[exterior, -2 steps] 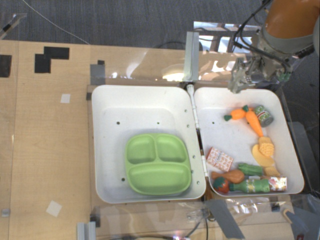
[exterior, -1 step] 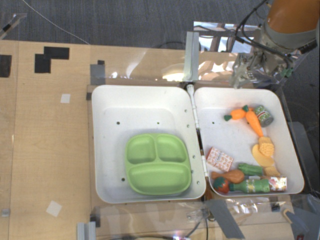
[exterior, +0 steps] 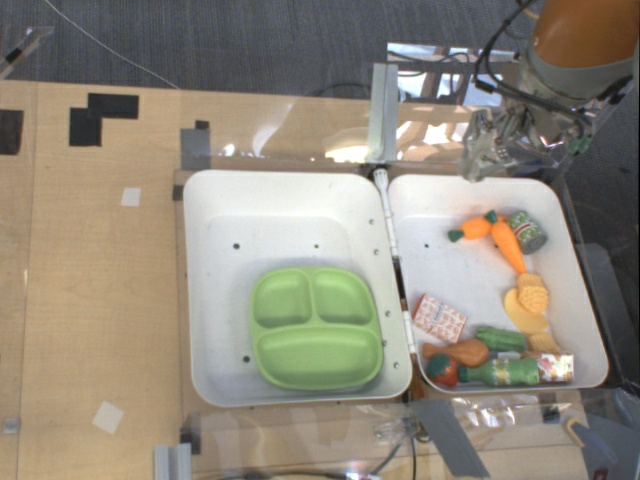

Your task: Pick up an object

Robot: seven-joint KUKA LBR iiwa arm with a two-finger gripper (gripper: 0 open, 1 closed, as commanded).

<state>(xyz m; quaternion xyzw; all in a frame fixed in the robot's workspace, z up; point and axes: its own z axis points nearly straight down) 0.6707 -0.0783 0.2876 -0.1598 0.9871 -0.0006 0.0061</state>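
Carrots (exterior: 497, 234) are seen in the right bin (exterior: 430, 203), below the gripper (exterior: 500, 148), which is held over the far rim; the longer carrot's axis runs diagonally.

Gripper (exterior: 497, 155) hovers above the right bin's (exterior: 440, 208) far edge.

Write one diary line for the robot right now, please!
task: pick up an object | claw: above far edge of right bin, holding nothing | toys: lying in right bin | green tray: in left bin
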